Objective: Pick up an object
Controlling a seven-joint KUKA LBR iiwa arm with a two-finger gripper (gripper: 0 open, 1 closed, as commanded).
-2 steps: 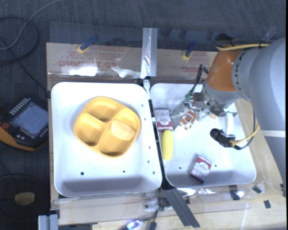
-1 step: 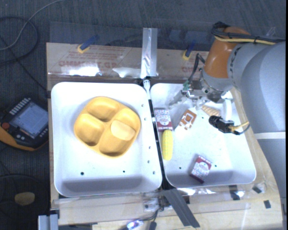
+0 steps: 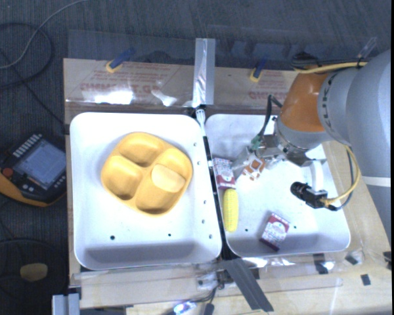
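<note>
The grey arm (image 3: 354, 104) hides the right bin's (image 3: 315, 241) far corner. The yellow divided dish (image 3: 146, 172) fills the left bin (image 3: 92, 241). Corn cob (image 3: 230, 209), red packet (image 3: 274, 231) and small wrappers (image 3: 249, 168) lie right; I cannot tell how the jaws stand.

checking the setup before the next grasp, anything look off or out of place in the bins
Nothing spilled or broken. The right bin holds loose items lying at odd angles: a corn cob against the divider, a red packet askew near the front. The yellow sectioned dish sits flat in the left bin.

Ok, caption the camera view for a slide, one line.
Arm's pincer low over a small packet in the right bin, near a corn cob; yellow dish left.
</note>
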